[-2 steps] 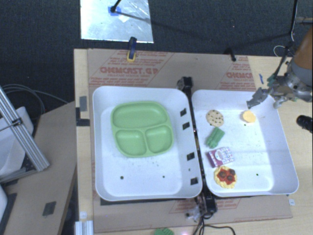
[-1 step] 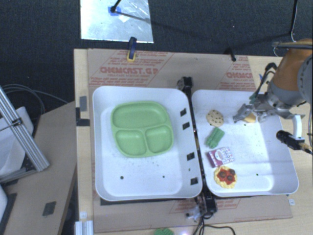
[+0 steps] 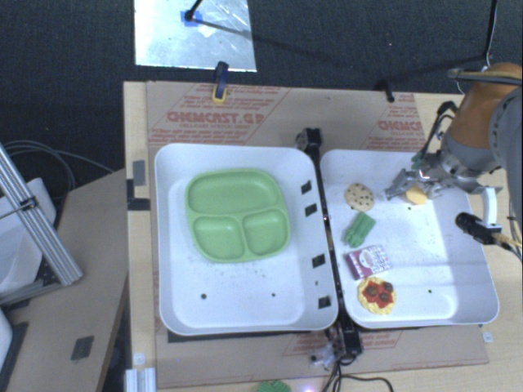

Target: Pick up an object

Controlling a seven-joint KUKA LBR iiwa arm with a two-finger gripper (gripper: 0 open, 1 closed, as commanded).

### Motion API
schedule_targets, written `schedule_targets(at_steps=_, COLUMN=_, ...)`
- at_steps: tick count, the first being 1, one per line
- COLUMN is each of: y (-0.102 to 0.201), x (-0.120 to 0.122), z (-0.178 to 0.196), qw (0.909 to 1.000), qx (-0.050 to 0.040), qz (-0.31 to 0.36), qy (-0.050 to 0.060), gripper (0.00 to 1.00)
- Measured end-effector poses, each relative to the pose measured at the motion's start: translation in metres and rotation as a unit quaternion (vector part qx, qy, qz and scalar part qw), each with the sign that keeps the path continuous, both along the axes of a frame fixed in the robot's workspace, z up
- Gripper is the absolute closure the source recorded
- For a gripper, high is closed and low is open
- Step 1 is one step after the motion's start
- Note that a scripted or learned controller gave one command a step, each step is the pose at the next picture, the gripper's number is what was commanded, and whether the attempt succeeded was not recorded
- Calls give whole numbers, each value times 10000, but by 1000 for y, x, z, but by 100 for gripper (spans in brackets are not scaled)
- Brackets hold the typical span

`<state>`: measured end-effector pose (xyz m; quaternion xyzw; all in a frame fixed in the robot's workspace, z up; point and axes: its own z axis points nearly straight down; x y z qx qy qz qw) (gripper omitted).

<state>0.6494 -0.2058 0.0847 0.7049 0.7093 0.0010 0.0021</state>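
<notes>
Your right bin [image 3: 470,288] has all the pickable stuff; the left bin [image 3: 172,300] just carries a green tray [image 3: 237,215]. The gripper [image 3: 415,184] sits low over a yellow piece [image 3: 417,196], can't tell if it's clamped. Lift slowly, and check it comes along.

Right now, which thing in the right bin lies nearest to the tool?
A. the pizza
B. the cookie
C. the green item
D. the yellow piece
D: the yellow piece lies right at the tool, while the cookie, green item and pizza lie farther off.
</notes>
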Motion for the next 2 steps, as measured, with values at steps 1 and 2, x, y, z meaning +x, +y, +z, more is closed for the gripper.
schedule_targets(at_steps=1, y=-1, x=1, z=12, qw=10000, qx=-10, qz=10, qy=-15, gripper=100)
schedule_targets(at_steps=2, y=68, x=15, z=0, qw=10000, qx=18, qz=18, qy=6, gripper=100)
